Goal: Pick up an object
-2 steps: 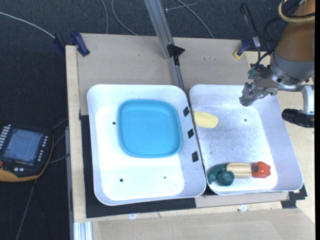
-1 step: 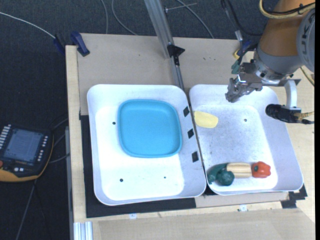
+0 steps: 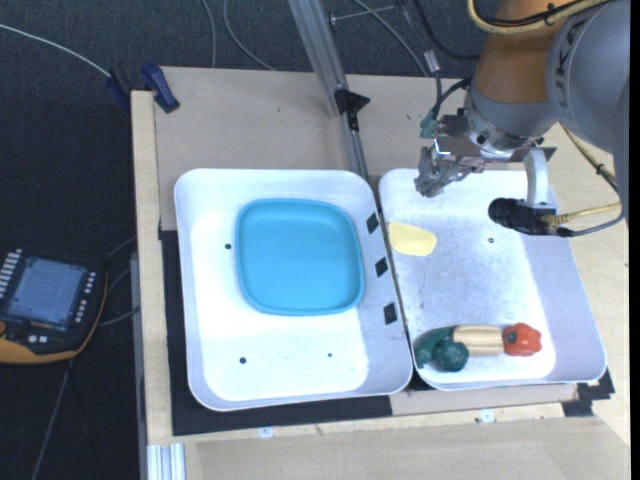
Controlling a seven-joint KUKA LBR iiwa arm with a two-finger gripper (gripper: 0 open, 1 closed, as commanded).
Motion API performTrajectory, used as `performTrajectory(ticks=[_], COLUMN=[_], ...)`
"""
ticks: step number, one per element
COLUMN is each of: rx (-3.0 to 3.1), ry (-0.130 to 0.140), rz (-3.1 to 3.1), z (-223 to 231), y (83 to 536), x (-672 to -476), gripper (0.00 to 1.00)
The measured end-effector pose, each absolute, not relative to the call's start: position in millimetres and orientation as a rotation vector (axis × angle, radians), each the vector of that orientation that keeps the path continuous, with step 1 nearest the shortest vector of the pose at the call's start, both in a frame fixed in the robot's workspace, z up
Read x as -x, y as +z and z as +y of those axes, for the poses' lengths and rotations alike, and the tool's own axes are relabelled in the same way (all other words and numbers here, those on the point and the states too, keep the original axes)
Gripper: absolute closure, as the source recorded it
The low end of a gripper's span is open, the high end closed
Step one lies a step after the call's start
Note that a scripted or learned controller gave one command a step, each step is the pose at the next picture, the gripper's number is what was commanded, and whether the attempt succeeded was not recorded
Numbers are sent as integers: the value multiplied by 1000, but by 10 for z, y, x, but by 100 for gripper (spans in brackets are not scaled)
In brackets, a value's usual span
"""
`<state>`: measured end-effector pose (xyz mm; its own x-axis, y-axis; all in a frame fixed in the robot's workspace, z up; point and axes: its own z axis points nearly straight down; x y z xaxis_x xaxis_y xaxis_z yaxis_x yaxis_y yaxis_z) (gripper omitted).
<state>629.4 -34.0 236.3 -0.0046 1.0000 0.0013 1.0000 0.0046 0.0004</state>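
Note:
My gripper [image 3: 434, 181] hangs over the far left corner of the right bin [image 3: 500, 268], fingers pointing down, with nothing seen between them. A pale yellow piece [image 3: 411, 238] lies just below it, near the bin's left wall. Along the bin's near edge lie a dark green object [image 3: 442, 352], a tan cylinder [image 3: 479, 340] and a red object [image 3: 520, 339], side by side. A blue square plate [image 3: 299, 256] sits in the left bin [image 3: 200, 298].
A black cylindrical part [image 3: 520, 214] sticks out from the wrist over the right bin's far side. A metal pole [image 3: 325, 48] slants up from between the bins. Cables run across the dark floor, and a handheld pendant [image 3: 45, 298] lies at the left.

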Motion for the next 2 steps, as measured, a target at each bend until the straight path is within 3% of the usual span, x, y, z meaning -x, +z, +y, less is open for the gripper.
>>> performTrajectory(ticks=[2], rx=[2215], ry=[-3], rz=[-2227], z=[772], y=[2384], x=[-6293], gripper=[100])
